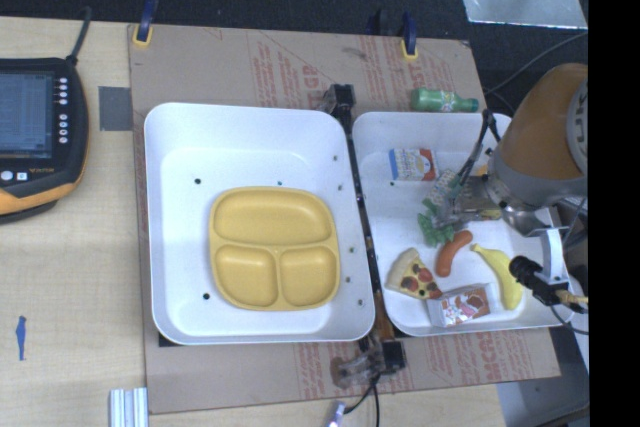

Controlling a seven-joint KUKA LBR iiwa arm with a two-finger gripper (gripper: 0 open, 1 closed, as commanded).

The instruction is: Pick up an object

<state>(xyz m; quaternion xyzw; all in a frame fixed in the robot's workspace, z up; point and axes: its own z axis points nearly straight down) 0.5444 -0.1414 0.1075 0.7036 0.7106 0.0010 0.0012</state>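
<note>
I have the grey arm with its orange band reaching in over the right-hand shallow white bin (385,245), and the two-finger gripper (452,200) sits low among the toys there; I cannot tell from here how it stands, as its tip is lost against the clutter. Right at the tip lies a green leafy plastic piece (432,225). Just below that I see a small red-orange plastic sausage (450,252), and beside it a yellow plastic banana (500,273). Further below are a plastic pizza slice (412,275) and a small printed snack packet (461,305). Up and to the left of the tip rests a small white carton (412,164). Well to the left, in the other white bin (180,215), sits a yellow three-compartment plastic tray (272,247).
</note>
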